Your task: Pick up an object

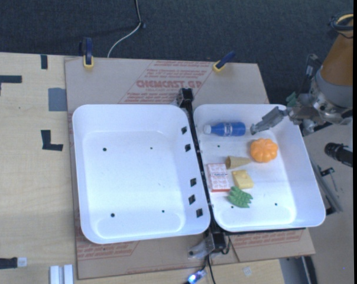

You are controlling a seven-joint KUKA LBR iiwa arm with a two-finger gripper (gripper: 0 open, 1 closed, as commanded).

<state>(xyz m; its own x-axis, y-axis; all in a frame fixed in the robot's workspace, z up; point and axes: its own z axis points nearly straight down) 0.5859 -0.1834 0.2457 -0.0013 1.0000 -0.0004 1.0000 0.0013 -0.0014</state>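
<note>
The arm [335,70] reaches in from the right, its tool [266,123] hanging over the right bin [297,176] near the far rim, between the bottle [226,129] and the orange [263,150]; whether the tool is spread or pressed together cannot be told, and nothing shows in its grip. In the same bin lie a cone [237,161], a red-and-white card [218,177], a yellow block [242,179] and a green piece [240,197]. The left bin [84,158] sits beside it on the tabletop [25,176].

Legible text: one item.
We read red "CHEMCAST" lettering on the brown board [166,81] at its far edge; the small red-and-white packet's [218,177] print is illegible.
</note>
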